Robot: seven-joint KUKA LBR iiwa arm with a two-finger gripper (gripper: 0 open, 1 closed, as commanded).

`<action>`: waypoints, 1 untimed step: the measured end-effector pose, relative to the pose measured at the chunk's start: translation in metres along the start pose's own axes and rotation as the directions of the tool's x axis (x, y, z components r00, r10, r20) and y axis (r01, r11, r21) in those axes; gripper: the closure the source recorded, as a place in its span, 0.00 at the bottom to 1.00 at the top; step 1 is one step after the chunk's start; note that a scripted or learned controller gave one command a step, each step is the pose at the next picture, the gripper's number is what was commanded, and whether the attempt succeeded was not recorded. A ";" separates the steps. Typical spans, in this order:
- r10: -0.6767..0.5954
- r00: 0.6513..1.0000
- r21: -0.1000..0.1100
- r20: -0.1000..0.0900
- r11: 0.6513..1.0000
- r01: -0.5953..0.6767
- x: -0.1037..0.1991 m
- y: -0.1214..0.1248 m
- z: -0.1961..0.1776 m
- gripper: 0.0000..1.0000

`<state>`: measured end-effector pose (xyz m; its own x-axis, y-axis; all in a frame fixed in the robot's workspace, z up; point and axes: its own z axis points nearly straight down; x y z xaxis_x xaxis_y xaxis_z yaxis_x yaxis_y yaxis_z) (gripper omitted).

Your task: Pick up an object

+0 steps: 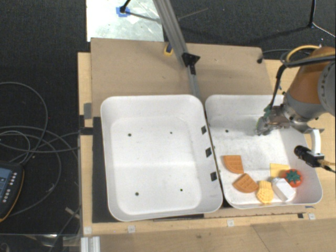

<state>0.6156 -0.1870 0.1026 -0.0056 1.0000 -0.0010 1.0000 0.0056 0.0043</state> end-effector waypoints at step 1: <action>-0.001 1.000 -0.002 0.000 1.000 0.001 0.007 0.004 -0.046 1.00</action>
<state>0.6192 -0.1802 0.1490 -0.0063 1.0000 -0.0009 1.0000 0.0063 0.0061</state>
